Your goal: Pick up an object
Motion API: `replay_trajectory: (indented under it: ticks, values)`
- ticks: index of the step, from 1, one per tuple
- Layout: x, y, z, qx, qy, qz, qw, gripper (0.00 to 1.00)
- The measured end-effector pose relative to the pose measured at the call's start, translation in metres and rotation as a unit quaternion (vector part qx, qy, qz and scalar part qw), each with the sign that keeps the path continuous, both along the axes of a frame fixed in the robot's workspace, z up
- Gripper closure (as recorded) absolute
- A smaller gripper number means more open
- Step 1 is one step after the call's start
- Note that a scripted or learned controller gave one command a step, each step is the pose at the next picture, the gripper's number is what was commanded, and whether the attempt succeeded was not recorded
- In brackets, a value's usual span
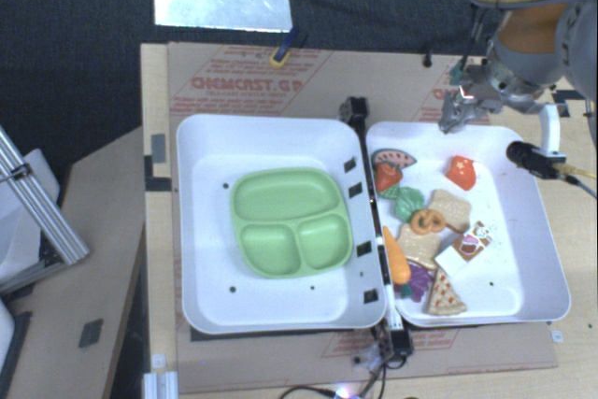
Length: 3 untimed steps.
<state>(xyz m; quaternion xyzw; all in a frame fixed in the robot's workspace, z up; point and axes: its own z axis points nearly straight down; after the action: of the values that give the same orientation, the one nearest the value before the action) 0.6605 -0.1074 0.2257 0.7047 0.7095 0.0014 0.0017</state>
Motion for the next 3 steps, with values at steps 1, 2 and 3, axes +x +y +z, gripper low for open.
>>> replay_trajectory:
  ticks: [1,2,3]
  values:
    - [-0.024,0.049,-0.010,0.0011,0.003,0.001,1.0000,1.00]
    - [-0.055,0.090,0.002,0.0013,0.002,0.001,1.0000,1.00]
    - [-0.085,0.131,0.010,0.0014,0.003,0.001,1.0000,1.00]
